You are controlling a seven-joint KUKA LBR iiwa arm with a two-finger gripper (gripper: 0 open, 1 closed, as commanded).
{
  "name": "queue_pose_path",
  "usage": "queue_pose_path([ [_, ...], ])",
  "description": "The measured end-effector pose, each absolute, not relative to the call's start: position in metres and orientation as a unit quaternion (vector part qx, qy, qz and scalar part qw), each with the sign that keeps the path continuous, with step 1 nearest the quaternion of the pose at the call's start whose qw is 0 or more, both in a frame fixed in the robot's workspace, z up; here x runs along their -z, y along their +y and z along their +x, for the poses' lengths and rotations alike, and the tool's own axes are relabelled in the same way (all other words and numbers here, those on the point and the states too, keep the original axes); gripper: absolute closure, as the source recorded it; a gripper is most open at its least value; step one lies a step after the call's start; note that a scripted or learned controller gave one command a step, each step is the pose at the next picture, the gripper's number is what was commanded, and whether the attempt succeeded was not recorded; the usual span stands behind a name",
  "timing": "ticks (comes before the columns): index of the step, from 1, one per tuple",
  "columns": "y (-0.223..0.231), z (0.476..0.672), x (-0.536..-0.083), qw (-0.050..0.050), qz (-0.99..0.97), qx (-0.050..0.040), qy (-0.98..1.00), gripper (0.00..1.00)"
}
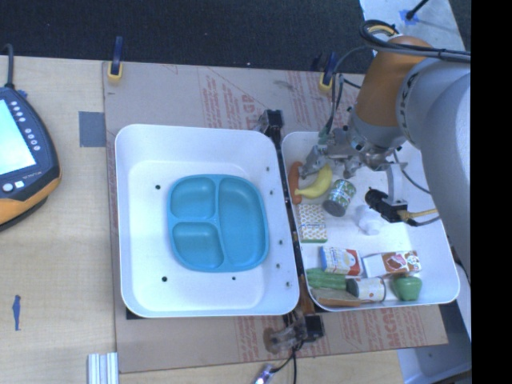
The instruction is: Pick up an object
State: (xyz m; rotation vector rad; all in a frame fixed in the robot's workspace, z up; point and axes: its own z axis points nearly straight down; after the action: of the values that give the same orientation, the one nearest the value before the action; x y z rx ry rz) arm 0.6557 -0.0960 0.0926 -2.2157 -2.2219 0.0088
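Several small items crowd the right bin (445,256); my pincer (334,160) hangs low over the banana (316,184) and can (340,197) at its far end. Whether it's clenched I cannot tell. Approach step, I judge; next comes a clean descent and close.

Wooden bench (64,270) bearing cardboard sheet (200,94); on it two white bins, left bin (132,214) and right bin (436,242); teach pendant (20,162) at bench's left edge
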Motion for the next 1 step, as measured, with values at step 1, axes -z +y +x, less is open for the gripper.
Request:
queue_pose_path([
  [1, -0.0958, 0.6557, -0.0926, 0.002, -0.706, -0.0030, -0.708, 0.00],
])
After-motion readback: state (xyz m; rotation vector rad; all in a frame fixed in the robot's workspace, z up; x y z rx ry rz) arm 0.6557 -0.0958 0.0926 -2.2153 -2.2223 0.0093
